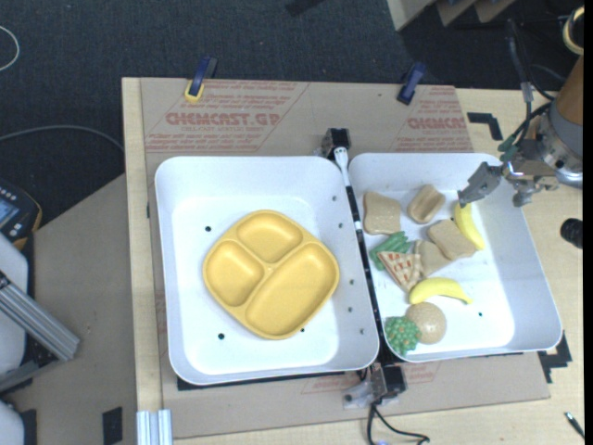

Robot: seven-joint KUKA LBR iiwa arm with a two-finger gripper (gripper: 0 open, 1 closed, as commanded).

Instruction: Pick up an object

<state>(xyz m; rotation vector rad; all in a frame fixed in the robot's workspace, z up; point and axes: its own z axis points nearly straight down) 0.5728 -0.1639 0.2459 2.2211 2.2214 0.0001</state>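
Here the jaws [482, 185] hang over the right bin [528, 286] just above a banana [468, 225]; whether spread or pressed together, I cannot tell.

The arm [567, 128] is cut off by the right edge; the claw [482, 185] looks blurred.

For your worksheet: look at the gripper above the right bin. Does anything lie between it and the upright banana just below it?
Nothing visible does. The gripper hangs over the right bin, and the nearest banana lies just below it, top side uncovered. A bread piece touches the banana's left side only.
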